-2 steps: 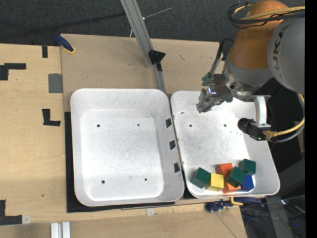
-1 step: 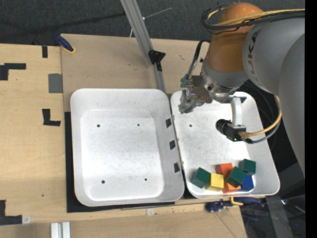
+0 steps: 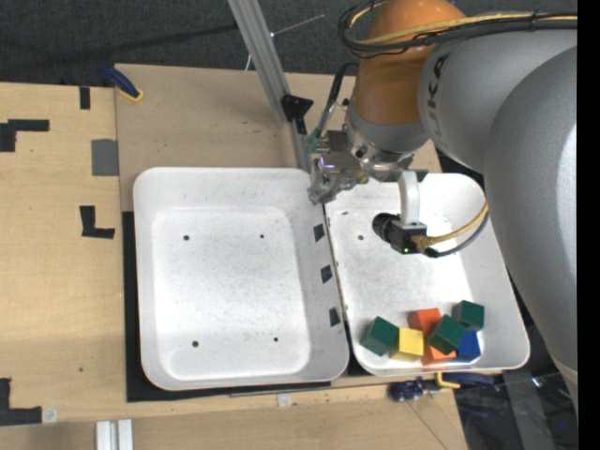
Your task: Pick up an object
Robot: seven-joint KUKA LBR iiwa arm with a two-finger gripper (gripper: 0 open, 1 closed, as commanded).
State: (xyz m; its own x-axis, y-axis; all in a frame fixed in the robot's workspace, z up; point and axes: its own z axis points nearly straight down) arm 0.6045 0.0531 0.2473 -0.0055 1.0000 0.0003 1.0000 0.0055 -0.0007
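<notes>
Your wooden counter (image 3: 56,289) carries two white bins set side by side, their inner rims meeting. The left bin (image 3: 230,279) offers you a wide open floor. The right bin (image 3: 375,279) is open across its far and middle floor. The grey arm (image 3: 511,92) leans in from the right, its end effector (image 3: 326,181) over the far end of the shared rim. You cannot tell whether it is apart or together. The coloured blocks (image 3: 427,334) huddle in the right bin's near corner, against its front rim.

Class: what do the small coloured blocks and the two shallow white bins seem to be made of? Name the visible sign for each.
Small coloured blocks: likely painted wood or plastic; flat solid colours, crisp edges, little shine. Shallow white bins: probably moulded plastic; rounded corners, one-piece rim, soft sheen.
</notes>
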